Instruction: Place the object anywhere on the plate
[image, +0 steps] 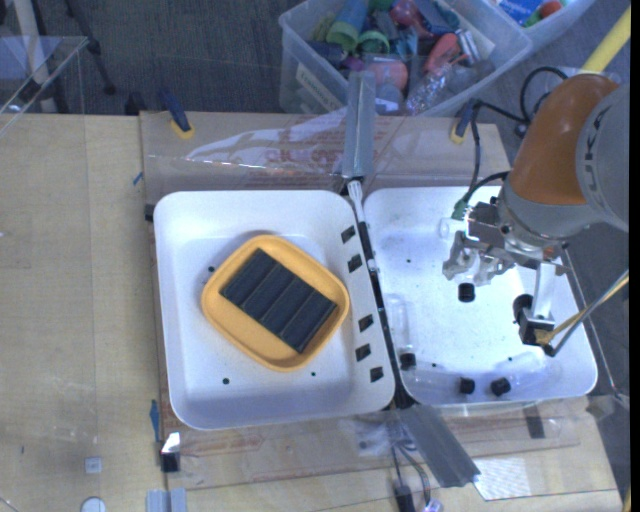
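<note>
A yellow, rounded-square plate (222, 303) lies in the left bin (190, 220), turned at an angle. A dark grey, ridged rectangular object (279, 294) rests flat on the middle of the plate. My gripper (472, 268) hangs over the right bin (420, 225), well to the right of the plate and across the divider. Its two grey fingers stand apart, open, with nothing between them. The grey arm with its orange band (565, 130) reaches in from the upper right.
A dark ridge with clips (362, 290) divides the two bins. Small black knobs (482, 385) sit along the right bin's front wall, and a black part on a cable (527, 312) hangs beside the gripper. A clear tub of coloured toys (400, 45) stands behind the bins.
</note>
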